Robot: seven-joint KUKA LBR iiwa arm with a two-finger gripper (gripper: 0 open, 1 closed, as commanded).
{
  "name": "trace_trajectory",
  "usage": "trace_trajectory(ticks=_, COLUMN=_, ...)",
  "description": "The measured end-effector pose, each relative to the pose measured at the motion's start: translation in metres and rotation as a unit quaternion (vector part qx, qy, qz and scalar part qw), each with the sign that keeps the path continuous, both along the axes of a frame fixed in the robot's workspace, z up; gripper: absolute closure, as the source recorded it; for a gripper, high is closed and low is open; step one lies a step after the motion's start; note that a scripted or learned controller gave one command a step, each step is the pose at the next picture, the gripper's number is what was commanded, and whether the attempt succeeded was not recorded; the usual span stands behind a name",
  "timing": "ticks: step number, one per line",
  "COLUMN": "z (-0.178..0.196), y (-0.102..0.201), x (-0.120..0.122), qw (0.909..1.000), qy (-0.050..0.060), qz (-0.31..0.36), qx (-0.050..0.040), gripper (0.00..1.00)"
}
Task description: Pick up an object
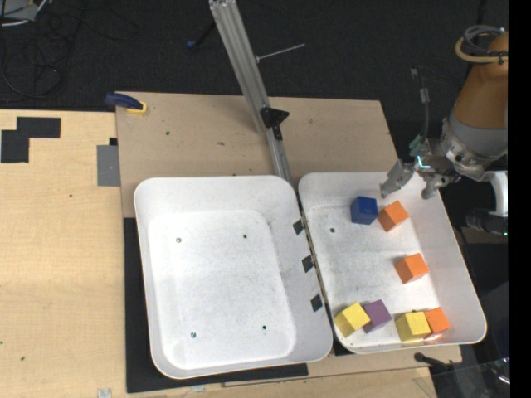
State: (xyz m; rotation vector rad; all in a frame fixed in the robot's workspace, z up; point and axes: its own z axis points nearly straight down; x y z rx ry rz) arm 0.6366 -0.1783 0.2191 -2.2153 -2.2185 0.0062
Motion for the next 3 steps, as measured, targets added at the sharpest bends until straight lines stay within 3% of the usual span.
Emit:
trace_trajectory(ticks=1, z=0.003, y=0.001, x=0.001, qw=1.0000, qy=-0.002, qz=0.002, qx=-0.0008, gripper=0.00)
trace_trajectory(ticks=2, z=-0.052, y=-0.007, x=0.005, qw=1.0000, qy=0.000, qz=0.000, qx=-0.0003, gripper=0.00)
trace_trajectory(ticks=3, z=-0.088, y=-0.008, x=0.006, qw=0.9999, qy=-0.010, qz=0.000, qx=-0.0032, gripper=0.00)
